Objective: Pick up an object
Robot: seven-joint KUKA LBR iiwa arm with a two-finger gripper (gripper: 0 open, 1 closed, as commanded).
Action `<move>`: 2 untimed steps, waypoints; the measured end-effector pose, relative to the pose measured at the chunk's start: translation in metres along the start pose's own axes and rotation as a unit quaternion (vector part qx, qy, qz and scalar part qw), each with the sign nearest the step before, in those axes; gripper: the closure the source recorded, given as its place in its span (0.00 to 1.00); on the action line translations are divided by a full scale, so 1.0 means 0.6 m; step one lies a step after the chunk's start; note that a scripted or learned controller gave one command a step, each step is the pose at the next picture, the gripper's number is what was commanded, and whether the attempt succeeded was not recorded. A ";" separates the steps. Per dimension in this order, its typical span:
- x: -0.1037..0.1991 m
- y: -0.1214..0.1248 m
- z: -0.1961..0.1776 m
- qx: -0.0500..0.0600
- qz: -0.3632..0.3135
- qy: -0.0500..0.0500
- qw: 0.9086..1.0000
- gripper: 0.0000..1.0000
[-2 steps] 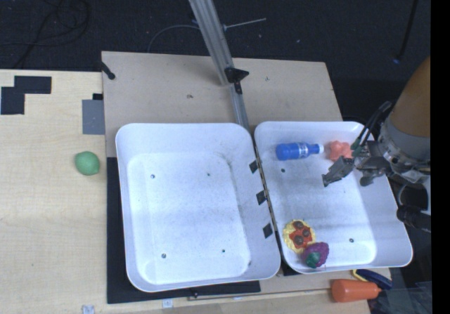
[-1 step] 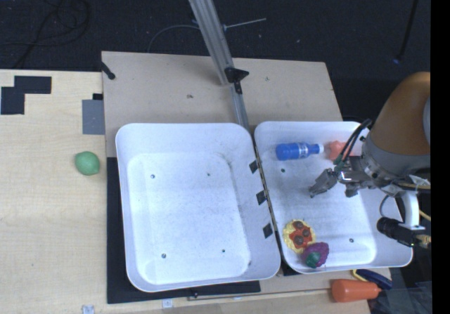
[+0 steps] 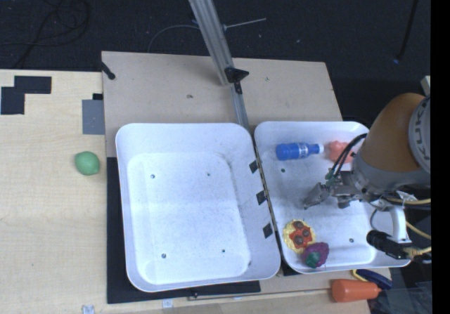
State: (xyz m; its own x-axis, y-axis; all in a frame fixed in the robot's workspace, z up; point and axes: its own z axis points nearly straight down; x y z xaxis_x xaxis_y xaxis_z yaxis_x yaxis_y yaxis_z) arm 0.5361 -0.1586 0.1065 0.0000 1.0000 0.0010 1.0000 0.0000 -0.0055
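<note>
My gripper (image 3: 318, 195) hangs over the middle of the right bin (image 3: 351, 130), on the grey arm with its orange band (image 3: 394, 140) reaching in from the right. A blue bottle (image 3: 298, 150) lies at the far side of that bin, with a salmon-pink object (image 3: 337, 148) next to it, partly hidden by the arm's cables. Near the front edge sit a yellow piece with red spots (image 3: 299, 234) and a purple and green toy (image 3: 316, 255). The gripper is between the bottle and the yellow piece and I see nothing held in it.
The left bin (image 3: 133, 138) stands beside the right one. A green ball (image 3: 87, 163) rests on the wooden bench at the left. An orange object (image 3: 354, 289) lies outside the right bin's front corner. A slanted metal rail (image 3: 213, 31) rises behind the bins.
</note>
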 end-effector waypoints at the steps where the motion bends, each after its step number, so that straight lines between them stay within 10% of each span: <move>1: -0.002 0.001 -0.021 -0.002 0.001 -0.001 1.000 1.00; 2: -0.010 0.006 -0.123 -0.005 0.000 -0.001 1.000 1.00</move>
State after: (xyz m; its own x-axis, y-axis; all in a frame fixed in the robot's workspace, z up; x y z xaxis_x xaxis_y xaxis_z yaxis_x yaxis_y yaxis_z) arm 0.5402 -0.1644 0.1802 0.0006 1.0000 -0.0011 1.0000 -0.0005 0.0045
